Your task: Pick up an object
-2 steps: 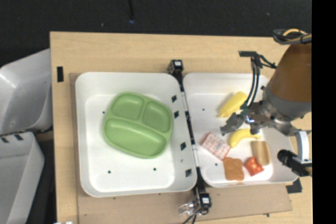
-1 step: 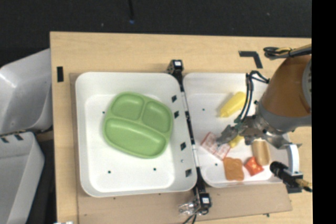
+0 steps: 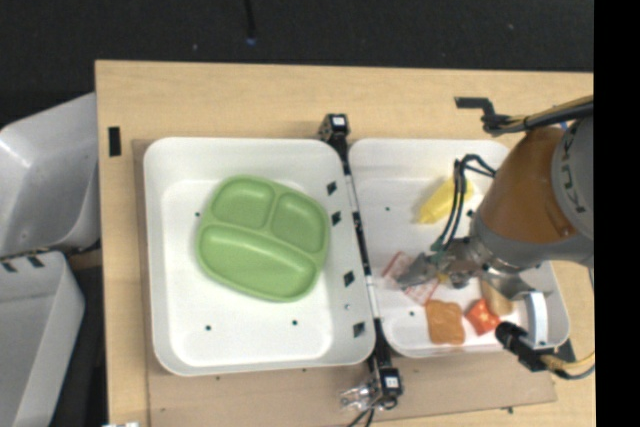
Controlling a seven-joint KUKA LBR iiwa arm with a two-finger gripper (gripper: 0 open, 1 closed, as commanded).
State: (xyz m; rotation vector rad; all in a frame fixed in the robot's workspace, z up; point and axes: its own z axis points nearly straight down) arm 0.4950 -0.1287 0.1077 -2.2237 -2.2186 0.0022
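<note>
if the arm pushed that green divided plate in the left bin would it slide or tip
The green plate lies flat and low on the floor of the left bin, so it would probably slide rather than tip. It looks like moulded plastic, likely stiff and light. Its shallow rim gives little to pinch, so a grasp may slip.

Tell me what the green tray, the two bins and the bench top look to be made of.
Green tray: likely moulded plastic, matte, with one even colour and soft rounded dividers. Bins: probably thin formed plastic, smooth white with a slight sheen and rounded corners. Bench top: looks like pale wood or wood laminate, matte; which of the two is unclear.
</note>
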